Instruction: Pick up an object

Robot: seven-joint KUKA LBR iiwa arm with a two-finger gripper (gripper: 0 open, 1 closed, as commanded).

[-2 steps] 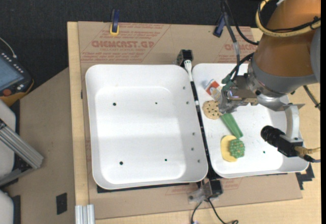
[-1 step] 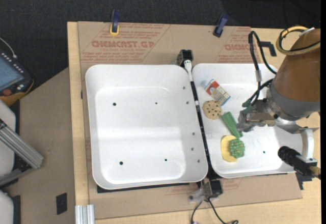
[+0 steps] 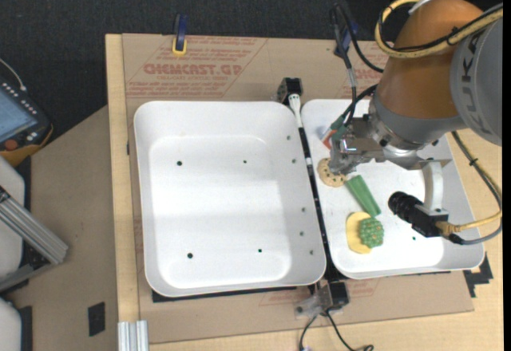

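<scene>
My gripper (image 3: 344,159) hangs low over the left part of the right bin (image 3: 399,262), under the grey and orange arm. Just below and left of it lies a small tan disc (image 3: 328,173) with dark dots, touching or nearly touching the gripper's tip. A long green stick (image 3: 363,195) lies slantwise just below the gripper. Nearer the front sits a yellow piece with a green knobbly top (image 3: 366,232). A small red and blue thing (image 3: 330,133) peeks out beside the wrist, mostly hidden by the arm.
The left bin (image 3: 160,262) stands next to the right one, their walls meeting along a dark seam (image 3: 310,182). The arm's bulk covers the back half of the right bin. Cardboard (image 3: 200,62) lies under both bins.
</scene>
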